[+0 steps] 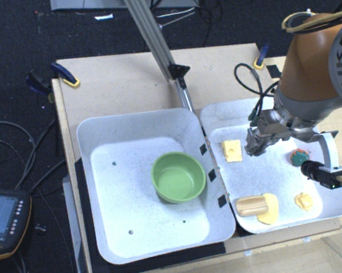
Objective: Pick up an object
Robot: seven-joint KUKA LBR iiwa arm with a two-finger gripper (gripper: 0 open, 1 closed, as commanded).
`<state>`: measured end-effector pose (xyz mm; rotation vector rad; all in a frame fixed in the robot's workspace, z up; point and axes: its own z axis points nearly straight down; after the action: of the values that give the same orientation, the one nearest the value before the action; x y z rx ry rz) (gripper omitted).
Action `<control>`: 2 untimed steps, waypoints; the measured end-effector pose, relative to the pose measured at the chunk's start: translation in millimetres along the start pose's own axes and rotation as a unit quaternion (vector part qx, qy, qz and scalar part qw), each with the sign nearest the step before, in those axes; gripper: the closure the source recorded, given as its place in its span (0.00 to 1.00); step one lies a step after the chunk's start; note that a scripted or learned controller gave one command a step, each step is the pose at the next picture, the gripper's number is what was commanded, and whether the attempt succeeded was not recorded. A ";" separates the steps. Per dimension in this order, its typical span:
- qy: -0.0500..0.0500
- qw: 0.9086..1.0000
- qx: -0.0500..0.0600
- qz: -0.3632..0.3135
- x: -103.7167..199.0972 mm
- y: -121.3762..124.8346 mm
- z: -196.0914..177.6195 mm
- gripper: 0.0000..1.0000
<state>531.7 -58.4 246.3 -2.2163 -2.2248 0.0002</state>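
Note:
The right bin (283, 180) holds a yellow cheese-like block (232, 151) near its left wall, a tan bread-roll piece (251, 206) lying on a yellow wedge (270, 216) at the front, a small yellow item (303, 201) and a teal and red item (298, 158). My gripper (255, 145) hangs over the right bin just right of the cheese block. I see nothing between its fingers, and the view does not settle how they stand.
The left bin (152, 229) holds a green bowl (178, 177). A metal pole (153, 35) slants from the top down to the gap between the bins. Black clips (212, 174) sit along that divider. Cables and a tablet (0, 217) lie left of the bench.

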 end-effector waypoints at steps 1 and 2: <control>0.000 1.000 0.000 0.000 46.8 17.6 13.4 1.00; 0.000 1.000 0.000 0.000 98.9 29.6 4.2 1.00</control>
<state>560.9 40.6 242.1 -2.2161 -2.2256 -0.0011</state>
